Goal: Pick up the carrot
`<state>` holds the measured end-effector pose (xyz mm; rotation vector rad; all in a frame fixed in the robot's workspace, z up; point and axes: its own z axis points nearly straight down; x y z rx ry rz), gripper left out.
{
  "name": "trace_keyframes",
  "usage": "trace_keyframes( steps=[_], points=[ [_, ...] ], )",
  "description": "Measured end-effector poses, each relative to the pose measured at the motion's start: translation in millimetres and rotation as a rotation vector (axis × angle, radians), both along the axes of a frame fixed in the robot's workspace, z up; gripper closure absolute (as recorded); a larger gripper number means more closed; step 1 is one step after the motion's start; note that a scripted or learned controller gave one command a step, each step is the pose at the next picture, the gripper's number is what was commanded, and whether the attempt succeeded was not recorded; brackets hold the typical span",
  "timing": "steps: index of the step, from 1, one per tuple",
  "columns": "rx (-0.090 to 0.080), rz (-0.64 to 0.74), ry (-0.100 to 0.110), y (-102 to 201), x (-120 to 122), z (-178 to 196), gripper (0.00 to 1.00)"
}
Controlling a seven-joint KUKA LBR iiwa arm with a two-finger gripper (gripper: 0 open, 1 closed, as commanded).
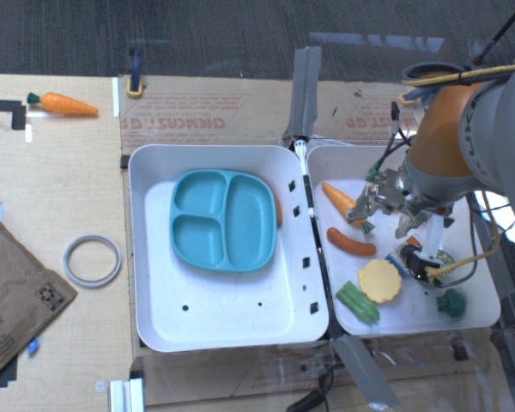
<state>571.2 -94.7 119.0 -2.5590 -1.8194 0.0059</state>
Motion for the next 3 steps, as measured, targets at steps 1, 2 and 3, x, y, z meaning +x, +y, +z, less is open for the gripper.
trace_keyframes(
  steps=[1, 2, 3],
  points=[
    [0.008, 0.131, 0.014, -14, 57, -23, 0.00],
    [0.002, 0.134, 0.011, -16, 56, -19, 1.00],
    [0.000, 0.103, 0.000, 32, 87, 72, 1.00]
  ],
)
